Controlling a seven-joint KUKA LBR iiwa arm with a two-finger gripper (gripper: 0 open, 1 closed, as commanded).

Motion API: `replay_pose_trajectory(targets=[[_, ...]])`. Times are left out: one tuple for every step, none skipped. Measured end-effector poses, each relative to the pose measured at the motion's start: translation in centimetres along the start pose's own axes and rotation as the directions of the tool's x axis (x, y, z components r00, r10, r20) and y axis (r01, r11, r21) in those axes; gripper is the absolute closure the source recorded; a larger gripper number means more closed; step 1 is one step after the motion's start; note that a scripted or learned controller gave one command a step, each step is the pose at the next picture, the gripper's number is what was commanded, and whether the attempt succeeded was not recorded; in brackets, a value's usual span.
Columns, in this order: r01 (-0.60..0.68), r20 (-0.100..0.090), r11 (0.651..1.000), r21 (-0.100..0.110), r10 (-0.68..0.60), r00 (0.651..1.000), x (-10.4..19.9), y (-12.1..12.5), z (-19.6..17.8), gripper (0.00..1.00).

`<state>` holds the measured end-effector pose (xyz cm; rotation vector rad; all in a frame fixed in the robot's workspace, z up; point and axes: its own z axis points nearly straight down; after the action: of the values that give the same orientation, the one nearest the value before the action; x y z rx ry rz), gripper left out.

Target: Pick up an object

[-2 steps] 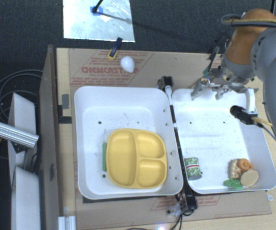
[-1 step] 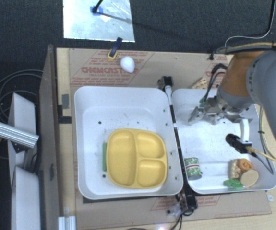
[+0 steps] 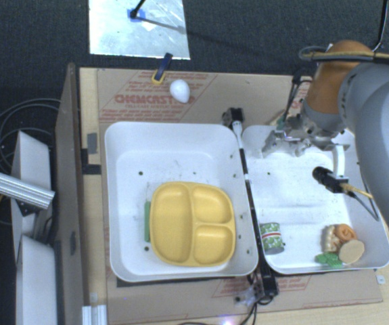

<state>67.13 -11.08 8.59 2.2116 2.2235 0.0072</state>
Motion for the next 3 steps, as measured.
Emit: replay_pose_trajectory(targets=[[0.001,-0.001,1.0,0.005,-0.001,1.0,2.3,-0.2,0.1,0.0],[-0.007,0.001,1.0,0.008,0.007,1.0,-1.1,-3.3,0.1,0.0],[0.001,-0.001,1.0,0.001,-0.001,1.0,1.9,-0.2,0.0,0.0]])
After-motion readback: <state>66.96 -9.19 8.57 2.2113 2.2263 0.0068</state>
